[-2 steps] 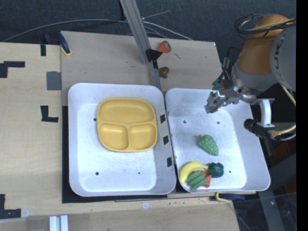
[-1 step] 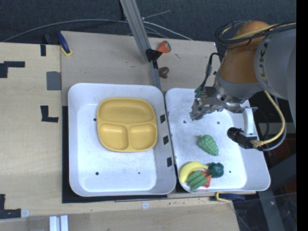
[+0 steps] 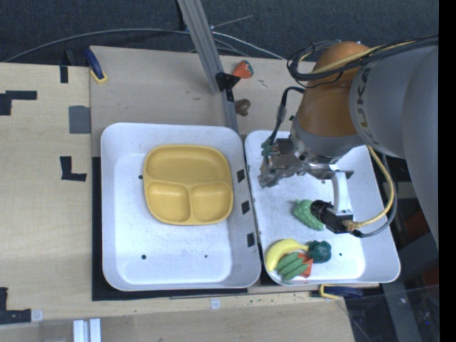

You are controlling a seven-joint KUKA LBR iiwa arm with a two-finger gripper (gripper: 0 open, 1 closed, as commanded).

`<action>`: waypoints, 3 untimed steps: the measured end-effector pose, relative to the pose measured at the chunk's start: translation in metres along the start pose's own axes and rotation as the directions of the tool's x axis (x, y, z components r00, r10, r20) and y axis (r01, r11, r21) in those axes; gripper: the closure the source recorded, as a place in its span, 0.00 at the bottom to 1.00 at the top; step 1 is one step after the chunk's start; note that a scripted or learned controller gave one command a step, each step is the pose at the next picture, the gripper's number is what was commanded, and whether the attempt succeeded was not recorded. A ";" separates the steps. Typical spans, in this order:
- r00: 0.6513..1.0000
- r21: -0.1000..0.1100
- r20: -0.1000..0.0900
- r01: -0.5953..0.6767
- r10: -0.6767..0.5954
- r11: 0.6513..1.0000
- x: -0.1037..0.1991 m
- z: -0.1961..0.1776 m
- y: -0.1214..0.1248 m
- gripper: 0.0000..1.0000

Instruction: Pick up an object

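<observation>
Gripper (image 3: 271,171): over right bin (image 3: 377,266), finger spread unclear. Toy food cluster (image 3: 298,256): bin's near corner. Yellow divided plate (image 3: 189,184): left bin (image 3: 117,212). Wooden bench (image 3: 43,219); dark floor beyond.

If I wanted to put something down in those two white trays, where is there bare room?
In the left bin, bare floor lies below the yellow divided plate. The right bin is crowded: the gripper is near its top, a green toy mid-bin, the banana among toy food below.

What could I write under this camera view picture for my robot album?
Robot gripper hovers in the right bin near toy food; yellow plate sits in the left bin.
</observation>
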State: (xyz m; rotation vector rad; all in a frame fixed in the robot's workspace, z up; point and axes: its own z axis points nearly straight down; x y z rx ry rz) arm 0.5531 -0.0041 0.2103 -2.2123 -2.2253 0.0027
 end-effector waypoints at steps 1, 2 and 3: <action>1.000 -0.002 0.000 0.002 -0.002 1.000 0.049 -0.015 -0.013 1.00; 1.000 0.000 0.001 0.001 -0.001 1.000 0.096 -0.009 -0.025 1.00; 1.000 -0.001 0.001 -0.003 0.003 1.000 0.093 -0.009 -0.025 0.00</action>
